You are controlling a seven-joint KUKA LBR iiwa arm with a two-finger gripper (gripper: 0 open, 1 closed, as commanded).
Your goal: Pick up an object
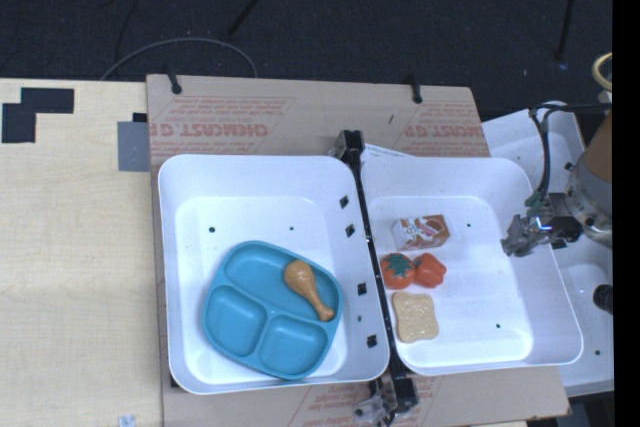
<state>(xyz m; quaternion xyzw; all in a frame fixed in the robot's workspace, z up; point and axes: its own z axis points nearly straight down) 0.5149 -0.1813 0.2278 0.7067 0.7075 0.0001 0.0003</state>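
The right bin (pixel 505 340) holds a small white and brown packet (pixel 422 231), a red and orange toy vegetable with a green top (pixel 412 270) and a tan slice of toast (pixel 415 317). In the left bin (pixel 185 190) a blue divided plate (pixel 255 320) carries a tan chicken drumstick (pixel 310 287). My gripper (pixel 522 237) hangs over the right bin's right side, to the right of the packet and apart from every object. Nothing shows between its fingers.
Both bins rest on a cardboard sheet (pixel 300 120) on the bench. A black clip divider (pixel 360 245) joins the bins in the middle. Light wooden bench top (pixel 70 245) stretches to the left. Cables trail behind on the dark floor.
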